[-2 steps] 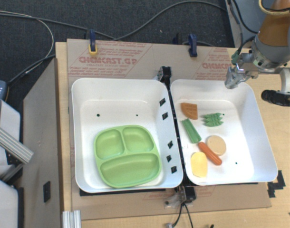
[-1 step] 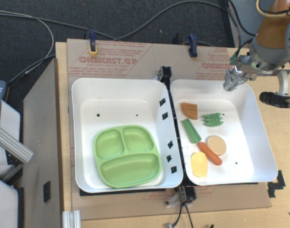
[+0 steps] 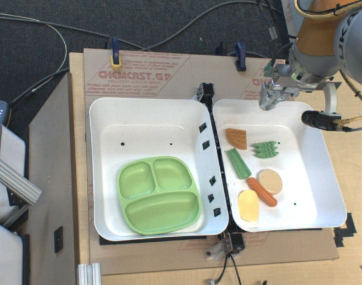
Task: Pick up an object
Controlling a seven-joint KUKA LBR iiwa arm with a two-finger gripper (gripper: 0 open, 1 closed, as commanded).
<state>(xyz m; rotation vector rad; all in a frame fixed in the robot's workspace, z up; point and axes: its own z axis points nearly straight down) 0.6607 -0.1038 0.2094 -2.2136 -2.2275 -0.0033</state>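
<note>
Nearest the lens, a green divided tray (image 3: 160, 196) fills the left bin's (image 3: 104, 123) front half. Toward the right bin's (image 3: 323, 183) front edge lie a yellow piece (image 3: 248, 206), an orange carrot (image 3: 262, 191) and a tan disc (image 3: 270, 180); farther back, a green pod (image 3: 240, 163), leafy greens (image 3: 266, 149) and a brown wedge (image 3: 237, 138). The gripper (image 3: 270, 98) hangs over the back rim, carrying nothing visible; the wedge lies just frontward and leftward of it.

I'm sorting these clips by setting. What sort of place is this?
Probably a robot test bench in a lab: a robot arm over two white bins, toy food such as a carrot, and a board held by clamps, with cables on the floor.
</note>
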